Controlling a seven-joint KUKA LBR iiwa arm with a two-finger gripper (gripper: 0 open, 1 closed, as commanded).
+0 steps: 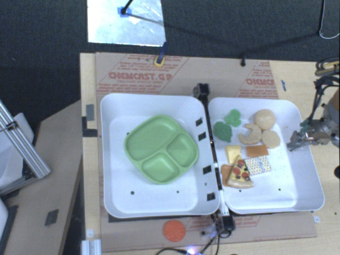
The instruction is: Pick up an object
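The right bin [297, 195] holds a cluster of toy foods: green broccoli pieces [226, 125], beige round cookies [264, 127], a yellow cheese block [234, 153], an orange cracker [256, 151], a patterned card [258, 165] and a pizza slice [239, 175]. My gripper [297, 141] sits at the bin's right rim, to the right of the cookies, with nothing seen in it. Its fingers are too small and blurred to read.
The left bin [117, 195] holds a green divided plate [161, 149]. Black clips line the divider [211, 147] between the bins. An orange disc [174, 230] lies on the cardboard in front. A metal frame [21, 147] stands at the left.
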